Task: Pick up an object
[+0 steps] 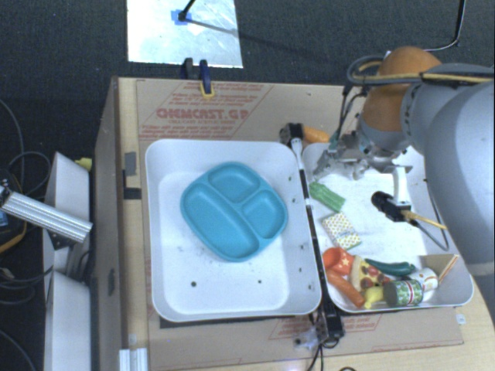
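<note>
My gripper (322, 168) hangs over the back left corner of the right bin (461, 287), just above a green block (326, 197) that lies on the bin floor. A small orange piece (316, 135) lies at the bin's back edge behind the gripper. Nearer the front lie a yellow-and-white checkered pad (341, 229), a red-orange pepper (337, 259), an orange carrot (349, 291), a dark green pod (390, 267) and a green can (404, 291) on its side. Nothing shows between the fingers.
The left bin (166, 284) holds a blue divided plate (232, 209). A thin white rod with a black head (295, 135) runs along the divider between the bins. The grey arm (456, 130) covers the right bin's back right.
</note>
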Tool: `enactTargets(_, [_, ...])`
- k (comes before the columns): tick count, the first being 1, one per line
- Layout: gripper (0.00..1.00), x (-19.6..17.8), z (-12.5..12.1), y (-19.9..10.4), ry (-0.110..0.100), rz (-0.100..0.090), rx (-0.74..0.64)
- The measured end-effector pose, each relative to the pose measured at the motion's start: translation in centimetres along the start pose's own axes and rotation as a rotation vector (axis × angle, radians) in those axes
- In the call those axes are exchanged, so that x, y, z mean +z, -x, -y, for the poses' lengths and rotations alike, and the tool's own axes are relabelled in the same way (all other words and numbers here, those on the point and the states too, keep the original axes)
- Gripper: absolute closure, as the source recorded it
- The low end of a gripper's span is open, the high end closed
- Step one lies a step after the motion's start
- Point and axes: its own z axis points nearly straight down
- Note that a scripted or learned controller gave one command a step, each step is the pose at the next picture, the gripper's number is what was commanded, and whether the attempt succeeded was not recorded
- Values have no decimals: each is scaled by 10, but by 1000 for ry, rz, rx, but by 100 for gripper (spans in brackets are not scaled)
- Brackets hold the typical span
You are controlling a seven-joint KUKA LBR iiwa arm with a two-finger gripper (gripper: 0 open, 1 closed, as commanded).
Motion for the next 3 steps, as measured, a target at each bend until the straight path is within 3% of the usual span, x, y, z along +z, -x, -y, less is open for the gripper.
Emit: enactTargets(3, [0, 0, 0, -1, 0, 0, 0])
